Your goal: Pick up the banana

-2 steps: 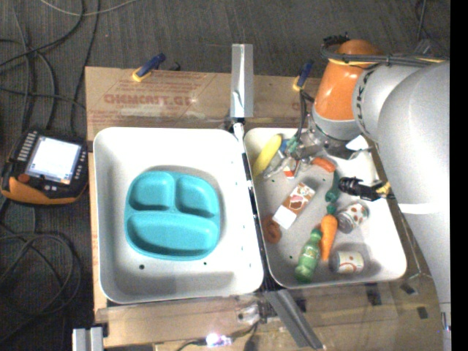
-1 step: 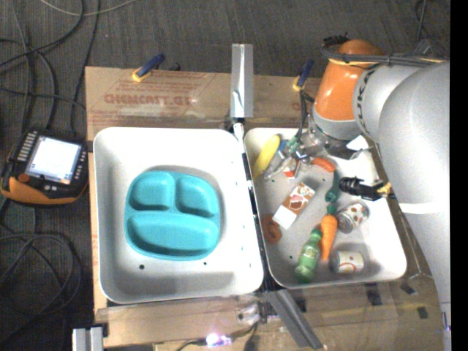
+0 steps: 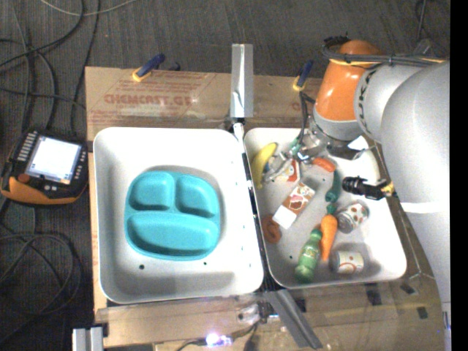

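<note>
A: Looking at the right bin (image 3: 395, 265) now. Banana (image 3: 261, 161) is lying in its upper-left corner, leaning along the left wall, near the divider between the bins.

B: Gripper (image 3: 287, 159) is sitting just right of the banana, down among the clutter. Can't tell how the fingers are standing (wrist and dark hardware are masking them), and I'm not seeing the banana between them. Not calling it a grasp.

A: Agreed. Risk I'm seeing: banana is hugging the wall, so one finger may be hitting the rim or riding over the fruit instead of getting beside it.

B: Also crowding. Small carton (image 3: 294, 202) is lying just below the gripper, carrot (image 3: 328, 233) and green bottle (image 3: 310, 253) further down. A closing finger could be catching a neighbour and dragging it along.

A: Curved, smooth skin too, so an off-centre pinch is probably slipping on lift.

B: Left bin (image 3: 110, 196) is only holding the blue divided tray (image 3: 174, 214), well apart, so nothing interfering there.
</note>
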`<state>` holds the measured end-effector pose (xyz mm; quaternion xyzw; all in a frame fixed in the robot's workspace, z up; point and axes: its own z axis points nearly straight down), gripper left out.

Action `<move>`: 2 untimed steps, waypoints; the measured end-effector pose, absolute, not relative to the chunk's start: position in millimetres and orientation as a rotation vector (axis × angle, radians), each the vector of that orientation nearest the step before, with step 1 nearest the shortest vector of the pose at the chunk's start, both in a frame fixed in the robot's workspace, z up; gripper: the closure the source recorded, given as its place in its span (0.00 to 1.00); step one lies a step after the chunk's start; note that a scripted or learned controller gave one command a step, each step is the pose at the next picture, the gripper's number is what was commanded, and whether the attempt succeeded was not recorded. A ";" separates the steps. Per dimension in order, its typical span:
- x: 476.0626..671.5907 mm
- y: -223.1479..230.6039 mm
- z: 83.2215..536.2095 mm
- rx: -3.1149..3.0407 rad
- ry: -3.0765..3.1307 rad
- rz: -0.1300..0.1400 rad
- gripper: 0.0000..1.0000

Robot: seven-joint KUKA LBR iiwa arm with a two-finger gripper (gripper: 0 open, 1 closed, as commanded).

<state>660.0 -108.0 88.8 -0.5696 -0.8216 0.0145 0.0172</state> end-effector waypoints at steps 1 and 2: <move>662.3 -107.5 86.0 -1.958 -2.420 0.026 0.00; 662.4 -105.5 86.0 -1.977 -2.410 0.029 0.00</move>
